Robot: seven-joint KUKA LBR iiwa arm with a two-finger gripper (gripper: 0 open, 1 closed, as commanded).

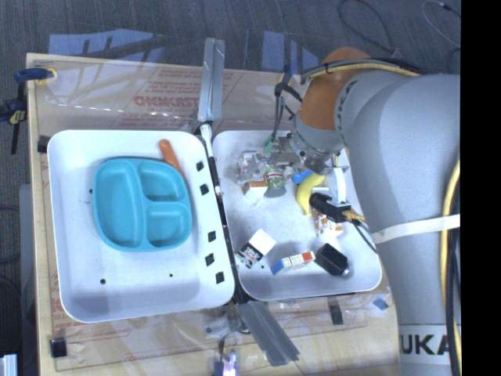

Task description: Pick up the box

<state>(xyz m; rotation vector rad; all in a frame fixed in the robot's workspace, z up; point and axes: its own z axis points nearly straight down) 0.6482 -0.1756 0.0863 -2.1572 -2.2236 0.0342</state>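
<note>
the right bin [362, 282] serves as landmark. the box [293, 261], white with red and blue ends, lies flat near the bin's front wall, between a white and black carton [256, 248] on its left and a black object [331, 258] on its right. a banana [307, 191] lies toward the bin's back. the gripper [275, 165] reaches over the bin's back part, among small items; whether it is open or closed cannot be told. the left bin [70, 233] holds a blue divided tray [142, 204] and an orange stick [170, 155].

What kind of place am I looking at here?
Probably a robotics lab test bench: a large grey arm reaches over two white bins, one with a blue tray, one with jumbled small objects.
</note>
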